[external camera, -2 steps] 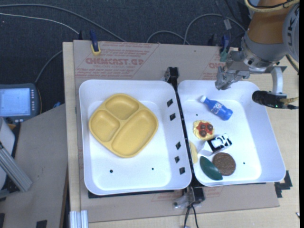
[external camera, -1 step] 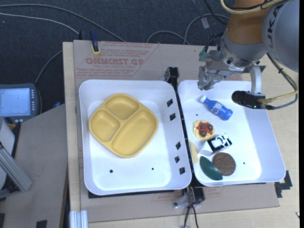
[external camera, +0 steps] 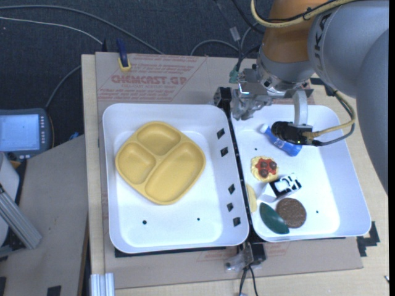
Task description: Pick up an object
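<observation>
Two shallow white bins side by side on the counter (external camera: 154, 79), with a small lit screen (external camera: 21, 131) off to the far left, well apart from everything else.

Left bin (external camera: 108, 165): one yellow divided plate (external camera: 160, 162) lying flat near the middle. Too broad and low to be a likely pick.

Next, at the divider between the bins: pincer (external camera: 245, 106), hanging over the far left corner of the right bin (external camera: 333, 184). Cannot tell whether wide or narrow from this slant, with dark hardware crowding around it. Nothing seen gripped in it.

Further right, the likely targets, all loose on the right bin's floor:
- pale yellow strip (external camera: 250, 196) tight along the left wall;
- small round toy pizza (external camera: 264, 167) with red dots;
- dark green leaf-shaped piece (external camera: 271, 219) at the near edge, touching or overlapping the brown disc (external camera: 291, 212);
- blue piece (external camera: 281, 139), nearest the pincer, with something dark over its far end;
- black-and-white piece (external camera: 285, 185), just beside the pizza and the disc.

Step in hand, by judgement: approach, not yet a grasp.

Next move, by judgement: shift right and nearer, centre above one item, open wide enough, then straight down. Blue piece probably simplest, being closest and standing apart from the cluster. Risk with the near group: flat, crowded things, easy to nudge rather than pinch.
</observation>
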You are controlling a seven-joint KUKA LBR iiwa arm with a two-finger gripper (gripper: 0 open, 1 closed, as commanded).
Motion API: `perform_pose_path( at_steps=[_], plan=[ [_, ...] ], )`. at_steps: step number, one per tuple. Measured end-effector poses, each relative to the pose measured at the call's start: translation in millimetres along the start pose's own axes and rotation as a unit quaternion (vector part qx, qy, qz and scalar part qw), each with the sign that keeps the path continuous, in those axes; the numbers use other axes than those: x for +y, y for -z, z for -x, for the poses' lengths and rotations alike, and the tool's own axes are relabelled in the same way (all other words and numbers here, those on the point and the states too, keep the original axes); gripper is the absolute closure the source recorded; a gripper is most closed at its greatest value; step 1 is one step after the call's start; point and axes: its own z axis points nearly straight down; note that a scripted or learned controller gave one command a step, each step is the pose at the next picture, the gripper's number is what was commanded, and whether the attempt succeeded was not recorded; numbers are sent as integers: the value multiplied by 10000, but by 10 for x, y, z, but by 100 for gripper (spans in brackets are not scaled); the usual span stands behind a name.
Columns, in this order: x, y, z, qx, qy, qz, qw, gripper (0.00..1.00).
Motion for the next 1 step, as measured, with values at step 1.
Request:
perform_pose_path(
  at_steps=[1],
  plan=[
    [9,-159,-535,-5,0,0,10000,100]
  ],
)
